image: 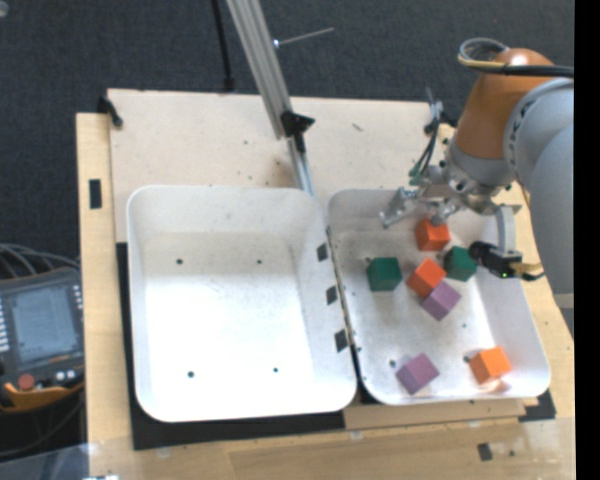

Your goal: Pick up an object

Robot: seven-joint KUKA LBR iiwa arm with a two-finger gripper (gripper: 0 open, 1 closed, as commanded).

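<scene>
Floor: dark grey carpet round the bench (210, 138), seen at top and left.
Bench: pale wood top, scuffed, w/ small black brackets at its edges.
Mast: slanted aluminium rail (258, 53) rising from bench centre toward top of view, black clamp partway down.
Pendant: control pendant (35, 333) w/ grey screen, far left, off the bench; cables above it.
Left bin: left bin (230, 303), white, shallow, speckled w/ dirt, a few dark dots on its floor.
Right bin: right bin (515, 313), white, touching the left bin along the middle edge; all blocks are in here.
Arm: grey body w/ orange band (490, 108), comes in from right, wrist over the right bin's back edge.
Gripper: gripper (433, 220) points down into back of right bin; an orange block (432, 234) sits right at its tips, appears to be between the fingers, so closed on it as far as I can see.
Orange block posn: back-centre of right bin, directly under the wrist, apart from the other blocks.
Other blocks: green block (383, 273) to its lower left; 2nd orange block (425, 276) just below; dark green block (461, 264) to the right, near a black part of the arm; purple block (441, 300) touching the 2nd orange one.
Front of bin: purple block no. 2 (417, 372) near front edge; orange block no. 3 (490, 364) at front-right corner.
</scene>
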